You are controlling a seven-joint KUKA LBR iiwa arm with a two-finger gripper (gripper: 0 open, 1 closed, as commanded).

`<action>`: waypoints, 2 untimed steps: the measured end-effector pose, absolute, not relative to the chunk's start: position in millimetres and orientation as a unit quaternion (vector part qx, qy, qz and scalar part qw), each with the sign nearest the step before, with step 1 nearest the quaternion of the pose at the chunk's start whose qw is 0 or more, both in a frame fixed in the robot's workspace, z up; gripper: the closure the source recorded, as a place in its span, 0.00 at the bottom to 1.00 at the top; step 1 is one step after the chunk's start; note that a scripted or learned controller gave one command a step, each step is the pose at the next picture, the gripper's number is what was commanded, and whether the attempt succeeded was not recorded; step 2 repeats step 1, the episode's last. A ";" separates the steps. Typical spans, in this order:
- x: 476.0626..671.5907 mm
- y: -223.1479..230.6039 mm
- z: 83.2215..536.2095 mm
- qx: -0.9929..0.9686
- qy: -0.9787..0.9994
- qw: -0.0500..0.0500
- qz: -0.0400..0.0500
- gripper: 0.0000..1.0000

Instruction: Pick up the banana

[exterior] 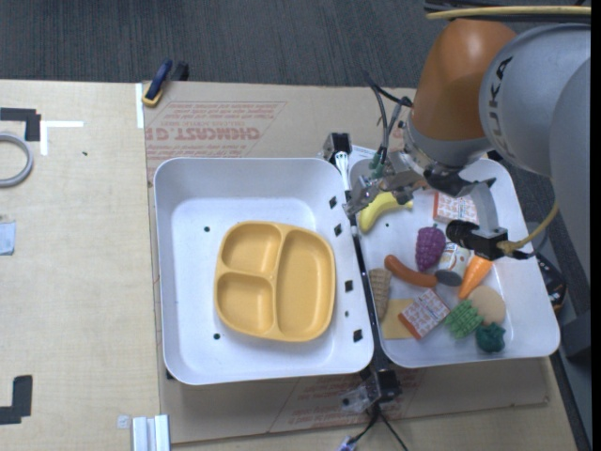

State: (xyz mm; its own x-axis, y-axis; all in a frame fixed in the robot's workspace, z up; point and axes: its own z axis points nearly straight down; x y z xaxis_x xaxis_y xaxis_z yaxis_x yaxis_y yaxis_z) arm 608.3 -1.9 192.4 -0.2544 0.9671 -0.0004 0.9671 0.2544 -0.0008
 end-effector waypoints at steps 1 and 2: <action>608.3 -1.9 192.4 -0.611 -0.792 0.000 0.000 0.00; 608.3 -1.9 192.4 -0.611 -0.792 0.000 0.000 0.00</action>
